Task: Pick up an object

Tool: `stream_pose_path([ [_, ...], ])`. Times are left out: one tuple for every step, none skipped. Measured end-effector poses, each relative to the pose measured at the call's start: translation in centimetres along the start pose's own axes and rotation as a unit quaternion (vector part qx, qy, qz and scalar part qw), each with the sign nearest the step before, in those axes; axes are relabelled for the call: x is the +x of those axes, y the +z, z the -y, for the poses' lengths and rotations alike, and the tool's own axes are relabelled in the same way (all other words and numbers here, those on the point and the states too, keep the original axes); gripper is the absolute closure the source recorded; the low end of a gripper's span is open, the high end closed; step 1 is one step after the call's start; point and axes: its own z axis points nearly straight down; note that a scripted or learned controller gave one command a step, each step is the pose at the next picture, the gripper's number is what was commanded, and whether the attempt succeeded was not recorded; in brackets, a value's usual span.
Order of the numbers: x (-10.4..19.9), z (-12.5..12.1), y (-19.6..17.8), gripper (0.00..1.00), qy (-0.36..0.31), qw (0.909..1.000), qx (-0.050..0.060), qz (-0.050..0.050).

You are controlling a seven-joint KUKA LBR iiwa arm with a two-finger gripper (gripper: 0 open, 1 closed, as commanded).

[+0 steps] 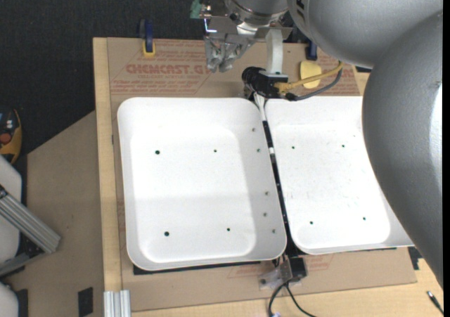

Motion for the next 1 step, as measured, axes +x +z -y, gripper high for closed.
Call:
stream_pose_path([
  [6.59, 3.19, 10.09, 1.00, -0.005, 0.9999, 0.010, 0.000],
])
